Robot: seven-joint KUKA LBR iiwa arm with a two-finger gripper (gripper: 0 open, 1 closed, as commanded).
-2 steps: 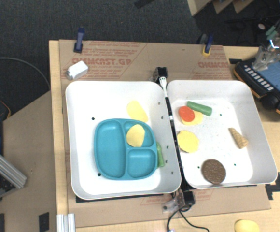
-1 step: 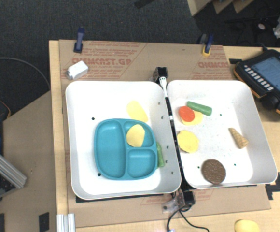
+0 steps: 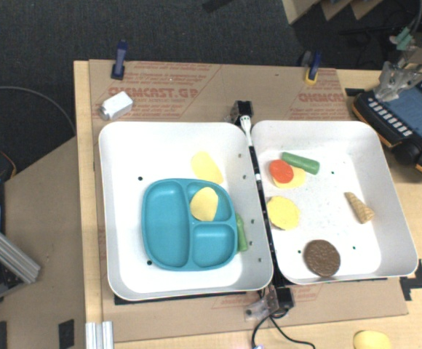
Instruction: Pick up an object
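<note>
I'm looking down on the tabletop, a light wood surface with a brown cardboard sheet laid flat over it. Two blue clamps pin the sheet's far edge: one beyond the left bin, the other beyond the right bin. The left bin and right bin sit side by side on the cardboard, edges touching along the middle. A small white block lies on the cardboard just beyond the left bin's far left corner. A yellow rounded thing rests on the bare wood, nearer to me than the right bin.
</note>
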